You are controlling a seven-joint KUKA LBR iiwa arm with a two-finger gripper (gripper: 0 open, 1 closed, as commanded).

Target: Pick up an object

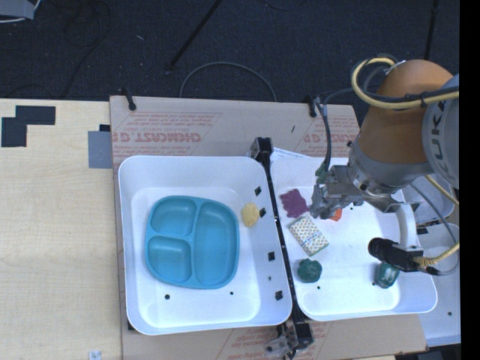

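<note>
I'm looking at the small red-orange piece (335, 215) first: it is lying on the floor of the right bin (352, 306), toward the far half, and the gripper (324, 205) is hanging right beside it, so close that I'm unable to say whether they are touching. From up here I cannot tell whether the gripper is open or closed, and I'm seeing nothing I could call held.

Just left of the gripper, a purple piece (293, 201) is lying flat near the wall between the bins. Nearer the camera, a patterned box (308, 235), white with green dots, is sitting askew just below the gripper. A green ball (309, 270) is resting beyond that, close to the box but apart from it. Over in the near right corner of the same bin, a teal thing (386, 276) is sitting well apart from the rest.

The arm (405, 126) is reaching in from the right, its orange band bulking over the bin's far right corner.

In the left bin (135, 201), a blue divided plate (193, 242) is lying flat in the middle, and a yellow lump (250, 215) is sitting just beside its right edge. Both bins are resting on a cardboard sheet (187, 130) on the pale worktop (52, 223).
</note>
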